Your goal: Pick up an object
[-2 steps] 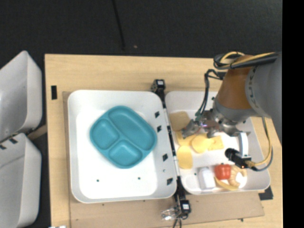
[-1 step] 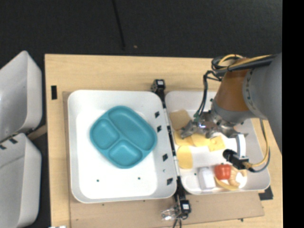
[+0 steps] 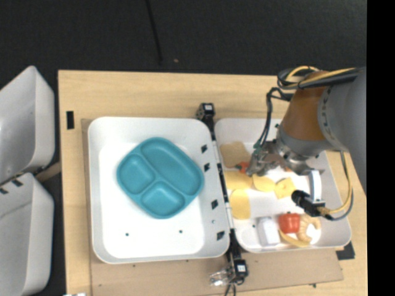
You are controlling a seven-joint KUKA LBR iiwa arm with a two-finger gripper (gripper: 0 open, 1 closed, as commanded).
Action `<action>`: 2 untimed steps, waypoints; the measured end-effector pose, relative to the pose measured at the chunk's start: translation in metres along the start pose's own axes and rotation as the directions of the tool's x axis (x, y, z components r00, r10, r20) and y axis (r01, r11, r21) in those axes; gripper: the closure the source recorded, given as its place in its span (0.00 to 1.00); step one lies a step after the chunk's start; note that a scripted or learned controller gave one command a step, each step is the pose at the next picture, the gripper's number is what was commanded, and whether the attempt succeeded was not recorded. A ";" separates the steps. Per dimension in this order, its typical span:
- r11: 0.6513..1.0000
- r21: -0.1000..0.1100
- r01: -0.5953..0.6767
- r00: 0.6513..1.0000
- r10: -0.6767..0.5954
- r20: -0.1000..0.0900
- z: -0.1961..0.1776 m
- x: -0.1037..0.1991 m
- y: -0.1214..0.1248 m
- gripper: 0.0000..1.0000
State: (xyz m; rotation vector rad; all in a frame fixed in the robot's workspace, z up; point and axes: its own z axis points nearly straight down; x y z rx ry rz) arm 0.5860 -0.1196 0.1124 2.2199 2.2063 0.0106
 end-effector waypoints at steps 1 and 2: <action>1.000 0.009 0.010 1.000 -0.010 -0.003 -0.060 0.005 0.003 1.00; 1.000 0.009 0.010 1.000 -0.010 -0.002 -0.122 0.005 0.009 1.00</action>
